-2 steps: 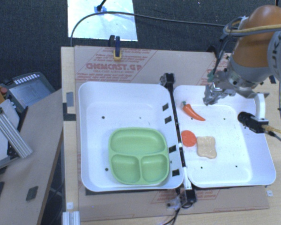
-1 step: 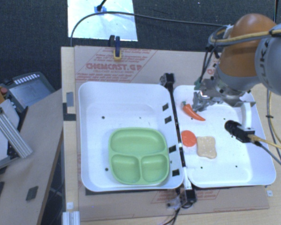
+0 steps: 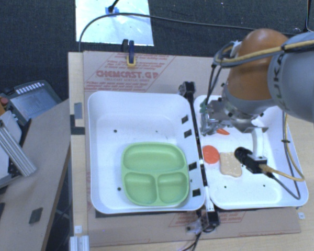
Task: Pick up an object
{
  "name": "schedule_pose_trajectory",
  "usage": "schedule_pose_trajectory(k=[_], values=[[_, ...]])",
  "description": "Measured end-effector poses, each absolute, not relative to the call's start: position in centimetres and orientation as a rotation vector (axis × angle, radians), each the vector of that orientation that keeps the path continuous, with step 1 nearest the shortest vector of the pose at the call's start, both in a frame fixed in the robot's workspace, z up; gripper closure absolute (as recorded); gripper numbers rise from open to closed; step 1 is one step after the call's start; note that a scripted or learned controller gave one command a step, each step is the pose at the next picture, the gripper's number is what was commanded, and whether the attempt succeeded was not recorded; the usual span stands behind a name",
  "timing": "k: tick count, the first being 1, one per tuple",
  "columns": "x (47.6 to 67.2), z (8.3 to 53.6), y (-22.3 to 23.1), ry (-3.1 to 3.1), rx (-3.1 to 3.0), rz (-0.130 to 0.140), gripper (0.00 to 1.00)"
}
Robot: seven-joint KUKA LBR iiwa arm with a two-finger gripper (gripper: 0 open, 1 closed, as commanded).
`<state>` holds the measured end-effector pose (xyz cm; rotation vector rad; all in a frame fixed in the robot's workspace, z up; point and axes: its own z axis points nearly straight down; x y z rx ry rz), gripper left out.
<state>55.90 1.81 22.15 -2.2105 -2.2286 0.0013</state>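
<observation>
My gripper (image 3: 209, 123) hangs over the far left part of the right bin (image 3: 251, 195), under the grey wrist and its orange band. A small orange piece (image 3: 223, 132) lies just to the right of the gripper on the bin floor. A round orange disc (image 3: 211, 153) lies a little in front of the gripper, near the divider between the bins. A beige toast-shaped piece (image 3: 230, 164) rests beside the disc, to its right. The arm hides the back of the right bin.
A green divided plate (image 3: 155, 173) lies in the front of the left bin (image 3: 110, 140). A black plug on a yellow cable (image 3: 251, 161) hangs from the arm above the right bin, next to the beige piece. Black clips (image 3: 189, 90) line the divider.
</observation>
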Motion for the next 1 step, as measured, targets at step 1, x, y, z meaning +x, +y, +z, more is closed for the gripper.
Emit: schedule_pose_trajectory(k=[1], values=[[53.55, 21.41, 7.19, -2.229, -2.209, -0.001, 1.00]])
